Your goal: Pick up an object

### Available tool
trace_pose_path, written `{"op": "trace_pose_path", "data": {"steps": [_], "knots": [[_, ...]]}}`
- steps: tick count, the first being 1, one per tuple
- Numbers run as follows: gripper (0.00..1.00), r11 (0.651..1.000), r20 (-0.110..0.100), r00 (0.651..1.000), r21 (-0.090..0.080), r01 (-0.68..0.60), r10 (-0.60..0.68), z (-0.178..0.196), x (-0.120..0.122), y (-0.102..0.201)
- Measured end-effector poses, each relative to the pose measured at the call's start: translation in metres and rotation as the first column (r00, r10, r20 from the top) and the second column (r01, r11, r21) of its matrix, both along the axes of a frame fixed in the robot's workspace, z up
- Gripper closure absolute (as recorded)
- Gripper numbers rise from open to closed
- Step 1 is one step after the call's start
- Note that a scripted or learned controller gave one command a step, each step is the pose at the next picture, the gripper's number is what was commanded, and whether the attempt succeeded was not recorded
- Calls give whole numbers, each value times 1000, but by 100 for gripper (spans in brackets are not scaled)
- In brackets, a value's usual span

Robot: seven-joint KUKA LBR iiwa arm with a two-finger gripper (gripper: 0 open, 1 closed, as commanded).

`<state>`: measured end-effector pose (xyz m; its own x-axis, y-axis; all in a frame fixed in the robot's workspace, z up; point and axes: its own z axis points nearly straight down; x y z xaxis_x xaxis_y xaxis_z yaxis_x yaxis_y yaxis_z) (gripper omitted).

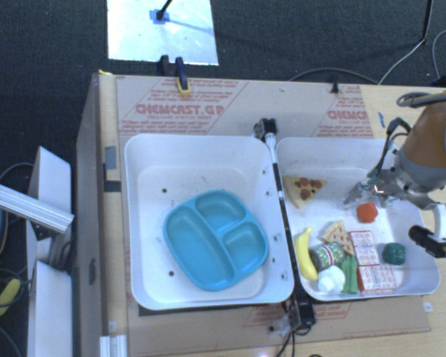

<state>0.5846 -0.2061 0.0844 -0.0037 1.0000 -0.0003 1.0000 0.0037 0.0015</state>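
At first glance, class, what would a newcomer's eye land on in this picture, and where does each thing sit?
Most likely the big blue divided plate, lying alone in the left bin. Next comes the cluster of toy food in the right bin: a pizza slice near the divider, a banana at the front, and a red ball just below the arm's end effector.

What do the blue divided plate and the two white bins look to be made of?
The blue plate looks like moulded plastic: one even colour, rounded compartment edges, a soft sheen. The left bin and the right bin also look like plastic, smooth, matte white, with rounded corners and thin rims, though coated metal cannot be ruled out.
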Motion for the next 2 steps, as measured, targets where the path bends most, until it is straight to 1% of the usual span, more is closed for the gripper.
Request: {"op": "trace_pose_path", "data": {"steps": [1,2], "knots": [[100,1000,3,1000,-1,-1,1,11,1,0],[0,1000,3,1000,-1,-1,1,11,1,0]]}}
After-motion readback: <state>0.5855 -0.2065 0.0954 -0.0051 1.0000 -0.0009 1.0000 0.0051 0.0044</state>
